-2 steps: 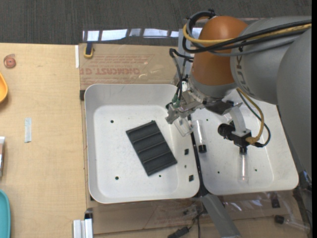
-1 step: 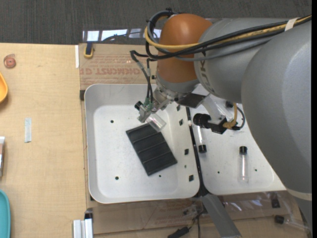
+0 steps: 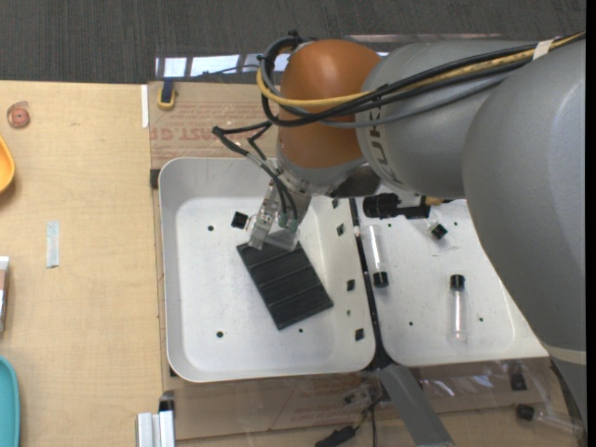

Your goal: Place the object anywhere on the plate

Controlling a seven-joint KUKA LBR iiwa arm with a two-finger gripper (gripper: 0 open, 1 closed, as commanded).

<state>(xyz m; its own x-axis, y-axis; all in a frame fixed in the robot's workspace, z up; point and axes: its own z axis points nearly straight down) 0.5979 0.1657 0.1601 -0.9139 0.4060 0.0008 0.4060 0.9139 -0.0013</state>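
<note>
A black ribbed rectangular plate (image 3: 288, 288) lies tilted in the middle of the left white bin (image 3: 186, 277). My gripper (image 3: 271, 231) hangs just over the plate's upper-left end, pointing down from the orange-banded wrist (image 3: 321, 91). A small black piece (image 3: 239, 220) lies on the bin floor just left of the gripper. Whether anything is held is hidden by the gripper's body.
The right bin (image 3: 484, 343) holds a white pen-like stick (image 3: 375, 259) near the divider, a clear tube with a black cap (image 3: 457, 305) and a small black part (image 3: 438, 231). The big grey arm covers the right bin's upper part. Cardboard lies behind the bins.
</note>
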